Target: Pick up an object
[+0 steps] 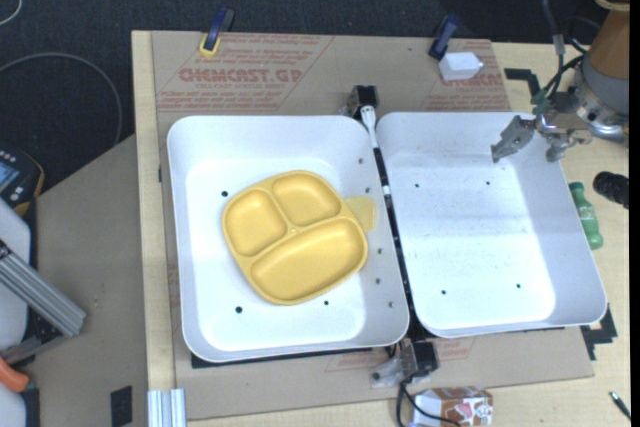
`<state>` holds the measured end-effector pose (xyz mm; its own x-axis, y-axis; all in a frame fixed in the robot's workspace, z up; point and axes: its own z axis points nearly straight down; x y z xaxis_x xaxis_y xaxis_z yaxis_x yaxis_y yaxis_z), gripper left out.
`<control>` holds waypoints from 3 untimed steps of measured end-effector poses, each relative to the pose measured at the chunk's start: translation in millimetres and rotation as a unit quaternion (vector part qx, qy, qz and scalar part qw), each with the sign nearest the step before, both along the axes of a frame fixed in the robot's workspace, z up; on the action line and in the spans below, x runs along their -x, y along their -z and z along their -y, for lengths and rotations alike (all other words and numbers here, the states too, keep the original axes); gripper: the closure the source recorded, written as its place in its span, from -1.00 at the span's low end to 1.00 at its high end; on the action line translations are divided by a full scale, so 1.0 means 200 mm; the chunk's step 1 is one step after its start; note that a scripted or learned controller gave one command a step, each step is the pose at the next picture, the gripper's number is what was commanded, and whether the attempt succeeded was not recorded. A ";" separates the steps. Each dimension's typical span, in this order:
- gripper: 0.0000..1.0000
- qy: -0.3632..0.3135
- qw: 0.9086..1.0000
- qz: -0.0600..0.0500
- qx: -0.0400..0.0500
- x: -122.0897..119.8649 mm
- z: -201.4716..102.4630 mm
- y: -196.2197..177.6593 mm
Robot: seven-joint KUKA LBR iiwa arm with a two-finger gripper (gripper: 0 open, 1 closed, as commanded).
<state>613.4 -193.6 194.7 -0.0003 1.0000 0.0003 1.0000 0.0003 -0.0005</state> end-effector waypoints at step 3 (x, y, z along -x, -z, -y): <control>-1.00 -0.010 1.000 0.005 -0.003 0.59 -1.28 -1.65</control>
